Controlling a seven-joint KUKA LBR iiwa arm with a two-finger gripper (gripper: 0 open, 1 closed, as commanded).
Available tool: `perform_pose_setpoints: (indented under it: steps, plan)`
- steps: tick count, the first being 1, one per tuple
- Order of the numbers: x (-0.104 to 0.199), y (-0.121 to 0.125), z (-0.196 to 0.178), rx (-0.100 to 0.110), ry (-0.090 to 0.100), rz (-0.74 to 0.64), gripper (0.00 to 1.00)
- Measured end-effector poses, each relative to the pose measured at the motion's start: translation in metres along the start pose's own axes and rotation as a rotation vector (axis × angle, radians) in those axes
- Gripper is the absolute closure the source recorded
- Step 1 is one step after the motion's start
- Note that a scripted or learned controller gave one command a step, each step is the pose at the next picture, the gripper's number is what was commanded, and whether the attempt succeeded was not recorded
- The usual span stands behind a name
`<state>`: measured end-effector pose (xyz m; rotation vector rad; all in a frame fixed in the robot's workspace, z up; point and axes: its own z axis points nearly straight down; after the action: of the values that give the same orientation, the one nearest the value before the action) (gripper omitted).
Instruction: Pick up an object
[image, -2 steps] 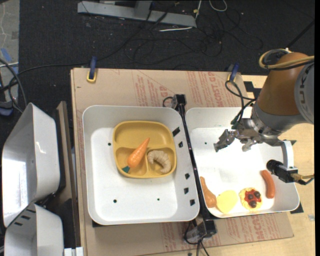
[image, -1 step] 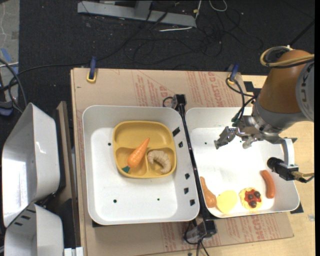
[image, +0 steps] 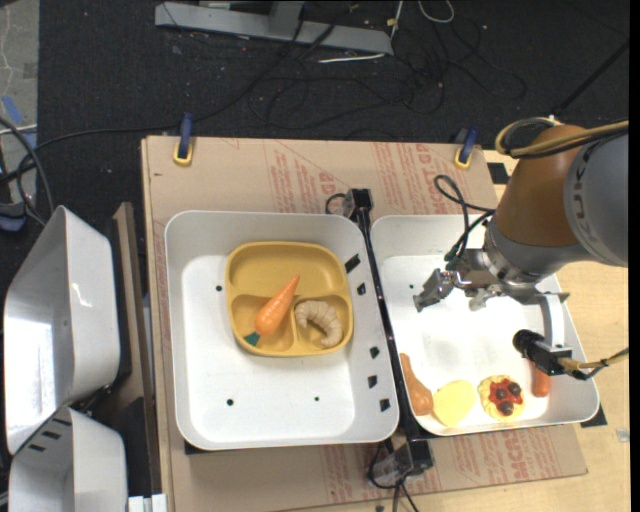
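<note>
My gripper (image: 436, 290) hangs over the upper middle of the right bin (image: 400, 235), below the grey arm with its orange band. It is above bare bin floor and apart from every object. Along the right bin's front edge lie an orange drumstick-shaped piece (image: 414, 384), a pale yellow round piece (image: 454, 402), a small tart with red topping (image: 502, 395) and a small orange-red piece (image: 541, 384). In the left bin (image: 200, 400) sits a yellow divided plate (image: 245, 262) that holds a carrot (image: 277, 305) and a pale curled shrimp-like piece (image: 320, 322).
A black part on the arm's tool (image: 530, 346) reaches down toward the right bin's front right corner. A black divider strip (image: 372, 300) runs between the bins. Cables lie behind the bench, and white containers (image: 60, 310) stand to the left.
</note>
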<state>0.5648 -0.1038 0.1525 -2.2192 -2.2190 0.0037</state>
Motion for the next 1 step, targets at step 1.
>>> perform_pose_setpoints:
  steps: [1]
  plan:
    - [0.0006, -0.0009, 0.0539, 0.001, 0.0, 0.001, 0.0]
